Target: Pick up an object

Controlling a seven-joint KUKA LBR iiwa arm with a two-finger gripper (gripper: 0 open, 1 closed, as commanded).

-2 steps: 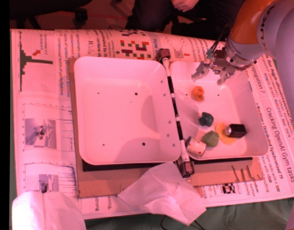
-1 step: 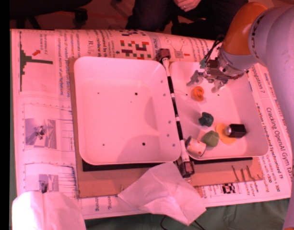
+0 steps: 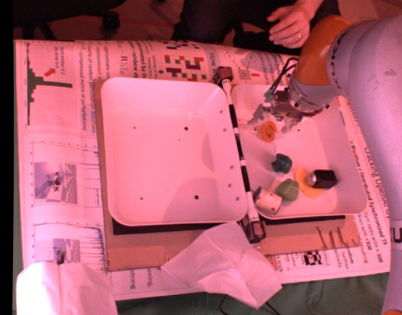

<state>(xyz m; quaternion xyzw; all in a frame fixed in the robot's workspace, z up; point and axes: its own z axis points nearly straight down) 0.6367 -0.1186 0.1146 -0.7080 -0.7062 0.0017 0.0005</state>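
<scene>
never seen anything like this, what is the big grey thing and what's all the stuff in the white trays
The big grey thing with the orange band is a robot arm, reaching in from the right. One fixed camera looks down at a slant. The end effector hangs over the right white bin, just above a small orange ring-shaped piece; I cannot tell whether it grips anything. That bin also holds a dark teal lump, a grey-green lump, a black block on a flat orange disc, and a small white cup. The left white bin sits beside it. A person's hand rests behind.

Grey arm (image 3: pixel 378 90), orange band (image 3: pixel 322 44)
</scene>
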